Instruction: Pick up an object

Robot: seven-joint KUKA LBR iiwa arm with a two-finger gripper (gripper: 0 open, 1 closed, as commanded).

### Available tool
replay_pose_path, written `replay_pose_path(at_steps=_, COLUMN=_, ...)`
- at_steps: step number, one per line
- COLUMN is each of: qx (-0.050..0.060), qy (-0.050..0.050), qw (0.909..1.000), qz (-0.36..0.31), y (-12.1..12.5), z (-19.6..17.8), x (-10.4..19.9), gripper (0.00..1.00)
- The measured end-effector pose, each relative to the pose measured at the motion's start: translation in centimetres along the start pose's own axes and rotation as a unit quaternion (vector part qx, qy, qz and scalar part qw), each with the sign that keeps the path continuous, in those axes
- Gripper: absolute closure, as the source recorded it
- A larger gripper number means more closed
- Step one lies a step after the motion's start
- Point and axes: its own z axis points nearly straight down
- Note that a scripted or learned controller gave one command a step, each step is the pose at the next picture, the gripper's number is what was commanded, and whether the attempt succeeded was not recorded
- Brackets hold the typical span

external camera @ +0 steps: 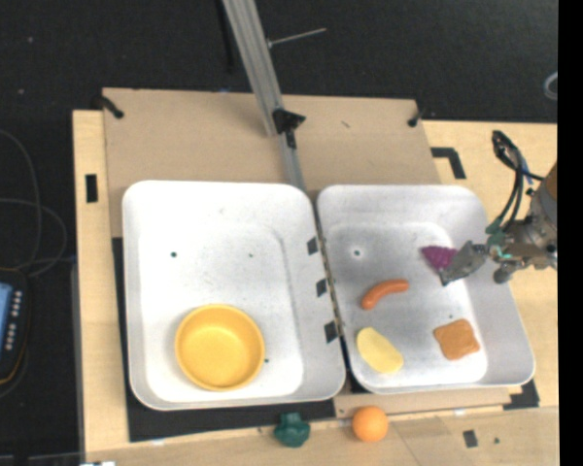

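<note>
Two shallow white bins sit side by side on the bench. The left bin has a yellow bowl in its near part, upright, open side up. The right bin holds four things: a purple object toward the far right, an orange sausage-shaped piece near the middle, a pale yellow lump at the near left, and an orange-brown block at the near right, all apart from each other. The gripper comes in from the right edge over the right bin's right side, low, its grey finger tip just beside the purple object, touching or almost touching it; cannot tell which. How far the hand is open cannot be told at this angle, and nothing can be seen clamped in it. Cables loop above the wrist at the right edge. Outside the bins, on the bench's near edge, an orange ball and a small dark green object lie near each other. A grey metal rail runs from the top down to the gap between the bins.
</note>
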Motion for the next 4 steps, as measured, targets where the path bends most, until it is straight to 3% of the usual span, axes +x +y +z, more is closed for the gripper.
replay_pose_path(at_steps=1, qx=0.000, qy=0.000, qw=1.0000, qz=0.001, y=0.0, z=0.0, x=0.0, gripper=0.00)
replay_pose_path(at_steps=3, qx=0.004, qy=0.000, qw=1.0000, qz=0.003, y=1.4, z=11.1, x=1.1, gripper=0.00)
replay_pose_path(at_steps=4, qx=0.004, qy=0.000, qw=1.0000, qz=0.002, y=0.9, z=16.8, x=0.1, gripper=0.00)
